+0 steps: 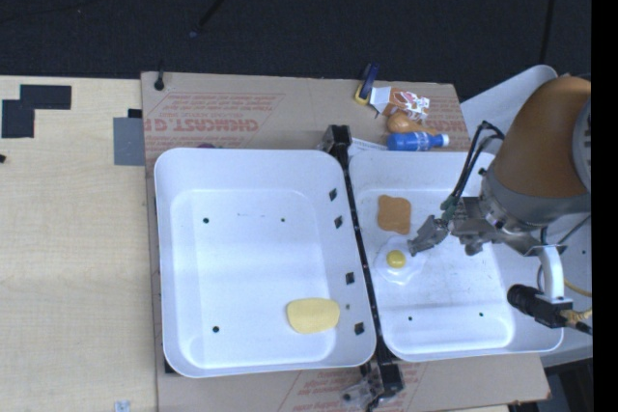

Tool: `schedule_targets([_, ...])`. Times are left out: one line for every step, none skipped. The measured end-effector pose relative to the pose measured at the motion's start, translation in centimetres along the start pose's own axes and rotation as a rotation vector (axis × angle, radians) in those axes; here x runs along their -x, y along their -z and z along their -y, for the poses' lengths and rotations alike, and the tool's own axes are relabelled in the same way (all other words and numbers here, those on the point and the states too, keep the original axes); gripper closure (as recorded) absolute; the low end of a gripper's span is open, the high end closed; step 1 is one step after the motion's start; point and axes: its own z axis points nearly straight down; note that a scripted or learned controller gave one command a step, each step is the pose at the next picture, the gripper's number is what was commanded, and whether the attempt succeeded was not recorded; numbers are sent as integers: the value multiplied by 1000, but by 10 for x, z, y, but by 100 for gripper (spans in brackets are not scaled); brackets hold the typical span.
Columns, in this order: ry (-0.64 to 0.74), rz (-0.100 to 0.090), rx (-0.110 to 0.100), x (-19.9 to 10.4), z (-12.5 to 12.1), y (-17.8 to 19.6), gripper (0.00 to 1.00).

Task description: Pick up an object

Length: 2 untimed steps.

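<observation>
In the right bin [454, 333] lie a flat brown square piece [393, 213] and, just in front of it, a toy fried egg [396, 260] with a yellow yolk. My gripper [425, 234] hangs over the right bin, just to the right of the egg and the brown piece and close to both. I see nothing held in it. A pale yellow oval object [312, 315] rests in the left bin [193, 207], near its front right corner.
Behind the right bin, on the cardboard, lie a blue bottle [417, 141], an orange item [401, 123], a red and white packet [411, 101] and a blue and yellow tool [367, 84]. A black divider [350, 236] runs between the bins.
</observation>
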Motion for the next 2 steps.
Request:
schedule_targets([-1, 0, 1, 0, -6, -107, 0])
schedule_targets([4, 4, 9, 31, -93, -101, 0])
